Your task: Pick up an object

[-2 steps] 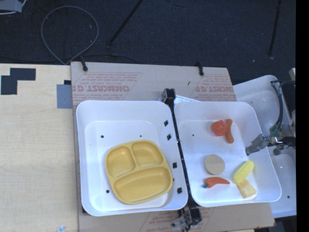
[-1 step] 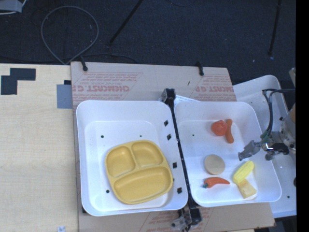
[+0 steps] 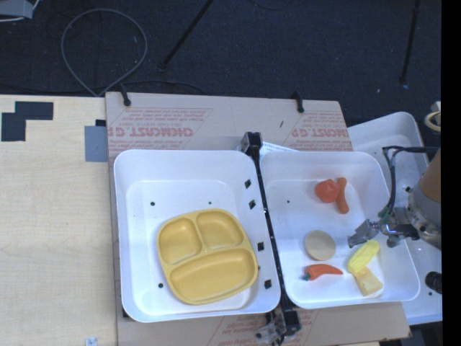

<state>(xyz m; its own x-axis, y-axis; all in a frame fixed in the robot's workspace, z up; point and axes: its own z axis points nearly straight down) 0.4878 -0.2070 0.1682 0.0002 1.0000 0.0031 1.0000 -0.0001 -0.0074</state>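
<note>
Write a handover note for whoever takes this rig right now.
Gripper: low at the right bin's right side, just above the yellow corn; nothing visibly held.
Right bin: orange-red toy, tan disc, small red-orange pepper, corn, pale yellow block.
Left bin: yellow divided plate.
Done: nothing lifted.
Left: grasp one object, probably the corn, and raise it.

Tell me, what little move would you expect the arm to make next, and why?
Probably a short drop onto the yellow corn cob. The gripper sits at the right bin's right side, just above the cob's upper end, with nothing seen between its fingers. The cob is the nearest toy; the round tan disc and the orange pepper lie farther left.
</note>
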